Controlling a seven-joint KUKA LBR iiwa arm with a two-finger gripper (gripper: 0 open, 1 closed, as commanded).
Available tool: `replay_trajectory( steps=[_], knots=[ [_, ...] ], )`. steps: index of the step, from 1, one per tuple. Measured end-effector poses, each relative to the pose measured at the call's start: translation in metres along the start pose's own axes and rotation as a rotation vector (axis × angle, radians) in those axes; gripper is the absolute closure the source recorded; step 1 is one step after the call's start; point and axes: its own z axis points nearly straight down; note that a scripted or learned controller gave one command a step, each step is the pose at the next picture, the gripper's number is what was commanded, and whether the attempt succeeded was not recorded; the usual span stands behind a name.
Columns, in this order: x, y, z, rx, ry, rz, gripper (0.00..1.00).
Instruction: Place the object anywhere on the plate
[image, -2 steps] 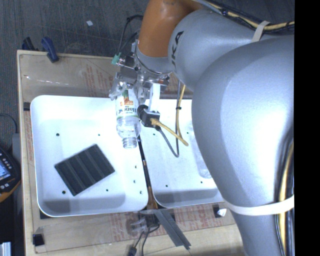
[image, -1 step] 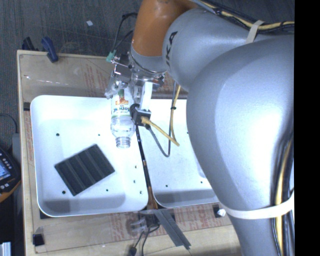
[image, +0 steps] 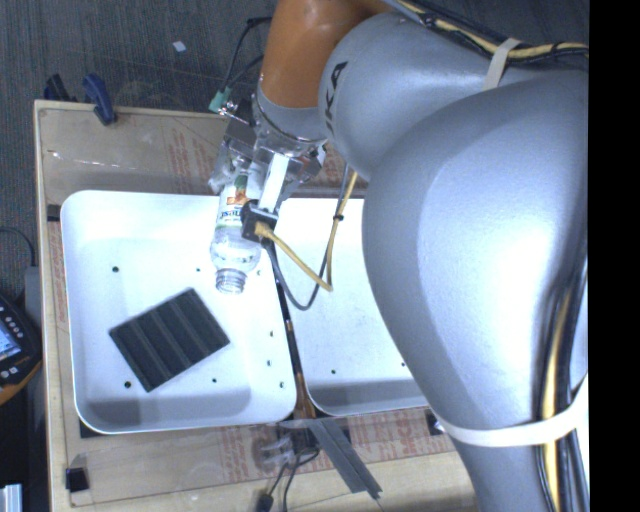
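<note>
— Camera view first: what is the claw (image: 243, 205) doing?

— It is hanging over the far right part of the left bin (image: 80, 300), its fingers closing on a clear plastic bottle (image: 233, 250). The bottle is tilting, neck pointing down toward the bin floor, label up by the fingers.

— And the plate?

— A dark ribbed plate (image: 168, 338) is lying flat in the near part of that same bin, well apart from the bottle. The right bin (image: 340, 400) is sitting beside it on the surface (image: 140, 140).
</note>
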Motion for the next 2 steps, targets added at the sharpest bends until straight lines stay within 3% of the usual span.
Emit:
replay_trajectory(
  steps=[2],
  knots=[
    [0.0098,-0.0056,0.0155,0.006,-0.002,0.079,1.00]
  ],
)
